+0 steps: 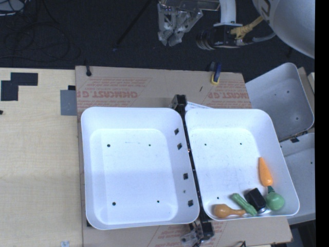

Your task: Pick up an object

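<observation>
Gripper (175, 27) parked high above the far edge of the table, well apart from both bins; can't tell its state from this angle. Objects are clustered in the right bin's (226, 122) near-right corner: orange carrot-like piece (265, 172) along the right wall, green ball (275, 201), black block (255, 199), green stick (243, 203), orange gourd shape (227, 210). Probably light, hard plastic toys, slippery. The carrot lies most apart; pinch across its middle. Left bin (92, 138) holds no target.

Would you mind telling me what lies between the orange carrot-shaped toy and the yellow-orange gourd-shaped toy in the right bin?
In the camera view, a green stick-shaped piece and a black block lie between the carrot toy and the gourd toy.
</observation>
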You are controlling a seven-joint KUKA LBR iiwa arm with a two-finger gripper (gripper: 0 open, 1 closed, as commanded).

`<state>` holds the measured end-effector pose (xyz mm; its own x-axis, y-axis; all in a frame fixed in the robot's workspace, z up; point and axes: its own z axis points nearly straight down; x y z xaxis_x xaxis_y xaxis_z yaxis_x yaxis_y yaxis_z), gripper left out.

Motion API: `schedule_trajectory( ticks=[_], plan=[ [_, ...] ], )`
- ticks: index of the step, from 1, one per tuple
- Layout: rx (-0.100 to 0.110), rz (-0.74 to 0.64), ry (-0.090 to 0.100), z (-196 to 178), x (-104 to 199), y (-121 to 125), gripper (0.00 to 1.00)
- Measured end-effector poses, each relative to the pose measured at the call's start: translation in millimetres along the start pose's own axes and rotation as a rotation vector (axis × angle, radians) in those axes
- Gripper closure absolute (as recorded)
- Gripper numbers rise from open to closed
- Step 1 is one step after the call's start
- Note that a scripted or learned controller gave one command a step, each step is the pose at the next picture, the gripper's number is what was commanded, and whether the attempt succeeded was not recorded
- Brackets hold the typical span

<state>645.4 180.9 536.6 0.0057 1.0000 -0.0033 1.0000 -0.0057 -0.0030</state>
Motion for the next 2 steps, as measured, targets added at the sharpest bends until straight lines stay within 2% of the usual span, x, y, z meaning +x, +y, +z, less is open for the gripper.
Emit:
schedule_trajectory(
  ticks=[1, 2],
  plan=[
    [0.000, -0.012, 0.003, 0, 66, -2, 1.00],
    [0.002, 0.002, -0.001, -1, -23, -1, 1.00]
  ],
)
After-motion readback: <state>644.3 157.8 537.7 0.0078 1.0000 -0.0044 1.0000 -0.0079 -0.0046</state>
